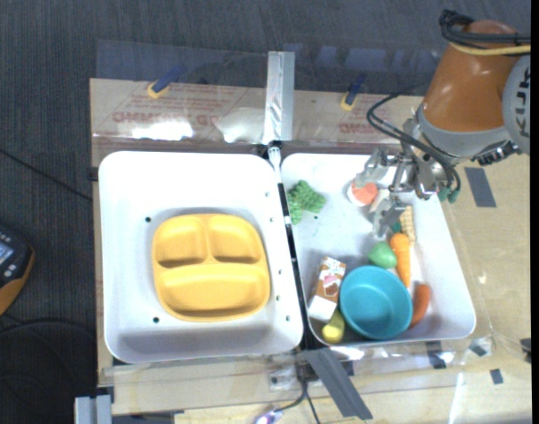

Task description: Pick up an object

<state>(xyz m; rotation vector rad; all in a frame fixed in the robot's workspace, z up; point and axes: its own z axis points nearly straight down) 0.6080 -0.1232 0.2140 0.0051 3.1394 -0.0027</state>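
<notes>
Camera view: end effector (pixel 389 208) above carrot (pixel 401 253).

Dark grey carpet (pixel 49 78) surrounds a pale wooden bench (pixel 495 254) — black cables (pixel 22 170) trail across the floor.

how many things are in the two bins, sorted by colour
yellow: 2, tray, small piece
green: 2, leafy piece, round piece
orange: 2, carrot, piece
blue: 1, bowl
red-white: 1, piece
brown-white: 1, box
total: 9
</notes>
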